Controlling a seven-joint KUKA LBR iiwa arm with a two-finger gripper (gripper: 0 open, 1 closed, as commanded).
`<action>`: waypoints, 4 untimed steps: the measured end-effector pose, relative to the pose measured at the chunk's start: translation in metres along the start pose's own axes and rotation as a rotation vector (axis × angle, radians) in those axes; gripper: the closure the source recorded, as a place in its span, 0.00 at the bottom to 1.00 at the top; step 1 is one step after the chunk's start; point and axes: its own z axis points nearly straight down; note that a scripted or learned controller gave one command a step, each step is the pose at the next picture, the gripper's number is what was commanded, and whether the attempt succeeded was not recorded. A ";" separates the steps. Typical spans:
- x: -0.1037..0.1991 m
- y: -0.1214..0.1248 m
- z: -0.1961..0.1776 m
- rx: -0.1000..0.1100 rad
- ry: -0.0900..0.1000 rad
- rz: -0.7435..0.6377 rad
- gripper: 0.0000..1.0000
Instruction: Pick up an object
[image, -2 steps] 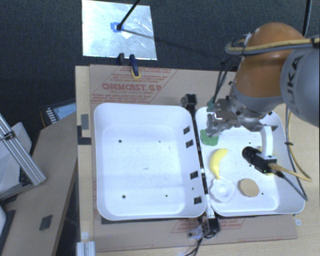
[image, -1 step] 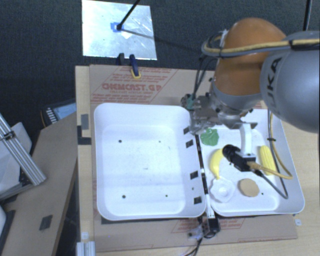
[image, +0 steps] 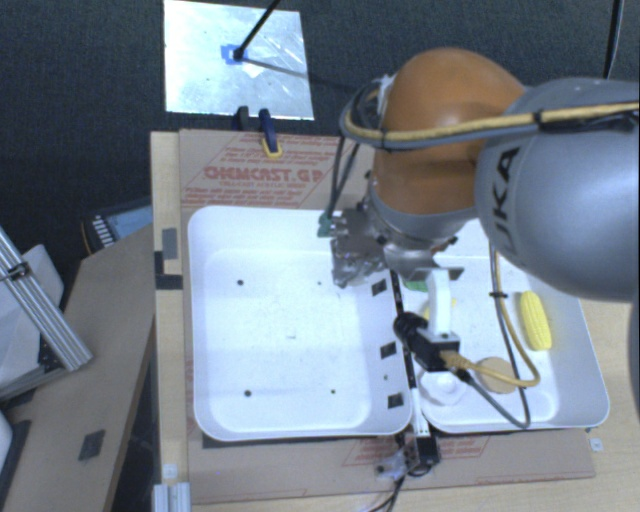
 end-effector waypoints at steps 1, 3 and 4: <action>-0.112 -0.026 -0.026 -0.002 -0.007 0.022 1.00; -0.020 -0.004 -0.032 0.002 -0.003 0.005 1.00; -0.062 -0.034 -0.162 -0.015 0.000 0.010 1.00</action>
